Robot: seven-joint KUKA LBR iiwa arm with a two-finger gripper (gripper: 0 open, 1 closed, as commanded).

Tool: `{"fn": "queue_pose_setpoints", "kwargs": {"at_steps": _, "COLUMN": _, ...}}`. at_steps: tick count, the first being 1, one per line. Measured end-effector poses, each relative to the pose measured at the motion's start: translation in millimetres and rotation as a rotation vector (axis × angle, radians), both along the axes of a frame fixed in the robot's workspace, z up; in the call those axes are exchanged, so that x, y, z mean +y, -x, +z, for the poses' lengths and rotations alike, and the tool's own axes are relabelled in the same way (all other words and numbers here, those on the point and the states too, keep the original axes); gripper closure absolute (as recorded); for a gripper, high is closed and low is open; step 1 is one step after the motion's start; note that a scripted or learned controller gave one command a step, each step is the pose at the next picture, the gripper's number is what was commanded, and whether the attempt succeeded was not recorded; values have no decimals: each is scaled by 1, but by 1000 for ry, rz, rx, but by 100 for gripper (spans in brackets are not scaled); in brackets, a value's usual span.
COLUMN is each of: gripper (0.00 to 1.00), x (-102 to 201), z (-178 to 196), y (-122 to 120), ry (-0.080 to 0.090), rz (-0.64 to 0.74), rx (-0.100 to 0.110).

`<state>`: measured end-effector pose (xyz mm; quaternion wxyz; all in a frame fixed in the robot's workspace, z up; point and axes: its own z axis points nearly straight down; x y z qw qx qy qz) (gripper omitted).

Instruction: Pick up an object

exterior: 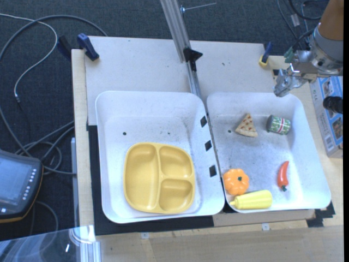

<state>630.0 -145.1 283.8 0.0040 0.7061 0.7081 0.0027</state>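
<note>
Gripper hovers above the right bin's far rim, holding nothing; whether it is parted, I cannot tell. Pizza slice, green can, pepper, pumpkin and corn lie inside.

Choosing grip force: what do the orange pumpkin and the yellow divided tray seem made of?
Orange pumpkin: probably hard molded plastic, with a smooth skin, ribbed lobes and a faint sheen. Yellow divided tray: likely rigid plastic, matte to satin, in one even color with rounded molded walls. Neither can be confirmed by sight alone.
</note>
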Motion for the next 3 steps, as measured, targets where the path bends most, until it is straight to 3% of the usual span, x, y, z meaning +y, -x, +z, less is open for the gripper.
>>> {"fn": "queue_pose_setpoints", "kwargs": {"at_steps": 1, "gripper": 100, "x": 0, "z": 18, "y": -1, "ry": -1, "rz": -1, "rx": 4}}
{"fn": "queue_pose_setpoints", "kwargs": {"at_steps": 3, "gripper": 100, "x": 102, "z": 11, "y": -3, "ry": -5, "rz": 4, "rx": 11}}
